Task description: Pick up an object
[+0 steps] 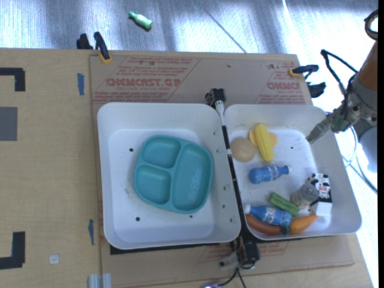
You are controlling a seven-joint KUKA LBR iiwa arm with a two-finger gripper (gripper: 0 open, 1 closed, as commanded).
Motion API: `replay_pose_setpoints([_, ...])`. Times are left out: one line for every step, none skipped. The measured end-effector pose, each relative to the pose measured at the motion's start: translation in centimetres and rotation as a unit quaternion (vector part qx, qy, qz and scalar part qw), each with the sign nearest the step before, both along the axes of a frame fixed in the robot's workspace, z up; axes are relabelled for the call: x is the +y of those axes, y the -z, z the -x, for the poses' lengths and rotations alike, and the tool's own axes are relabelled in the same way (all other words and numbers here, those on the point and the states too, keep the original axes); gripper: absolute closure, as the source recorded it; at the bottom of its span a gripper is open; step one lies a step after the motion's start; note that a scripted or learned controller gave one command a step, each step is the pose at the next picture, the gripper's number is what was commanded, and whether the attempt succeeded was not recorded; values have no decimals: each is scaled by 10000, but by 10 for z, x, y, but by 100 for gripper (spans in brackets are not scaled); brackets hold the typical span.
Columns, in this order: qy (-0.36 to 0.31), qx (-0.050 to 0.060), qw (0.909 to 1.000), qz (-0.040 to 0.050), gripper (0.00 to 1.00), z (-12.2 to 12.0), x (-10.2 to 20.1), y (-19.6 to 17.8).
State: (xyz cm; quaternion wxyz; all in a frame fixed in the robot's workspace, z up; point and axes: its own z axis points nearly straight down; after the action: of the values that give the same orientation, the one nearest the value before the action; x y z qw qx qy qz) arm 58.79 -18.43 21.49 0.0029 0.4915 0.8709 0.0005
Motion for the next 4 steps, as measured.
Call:
replay_pose_setpoints([1187,35,9929,-19,100,61,75,-13])
replay_pose_setpoints([1189,34,9929,-17,0,61,75,-13])
replay_pose_setpoints([151,17,9999,-10,0,11,138,30])
replay_pose_setpoints([153,16,9999,-9,0,11,138,30])
